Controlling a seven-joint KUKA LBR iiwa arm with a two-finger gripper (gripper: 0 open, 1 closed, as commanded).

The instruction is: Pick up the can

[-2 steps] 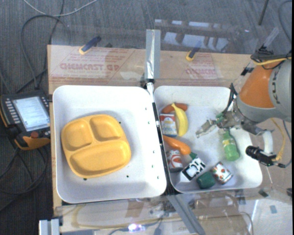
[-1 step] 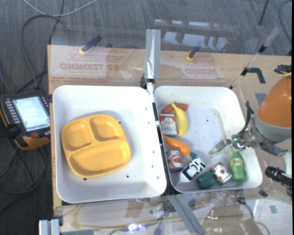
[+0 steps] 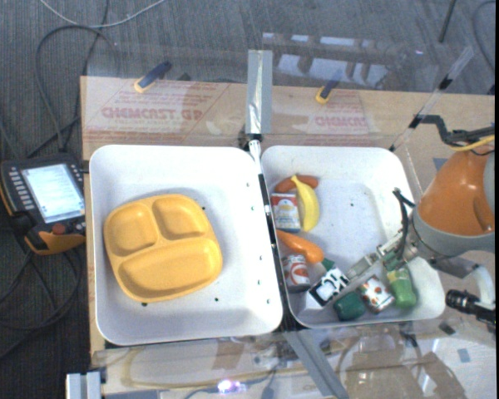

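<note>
The claw (image 3: 388,256), its opening impossible to tell, hovers lower right by the can (image 3: 296,270), likely stiff, light and slick, best pinched across its sides.

Yellow tray (image 3: 162,248) in left bin (image 3: 133,322); banana (image 3: 308,204) right.

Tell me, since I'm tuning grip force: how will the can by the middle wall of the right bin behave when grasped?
The can looks small and rigid, so it should hold its shape. Its round side may slip or roll if pinched off-centre. The carrot and bin wall crowd it, so the fingers may nudge it aside.
</note>
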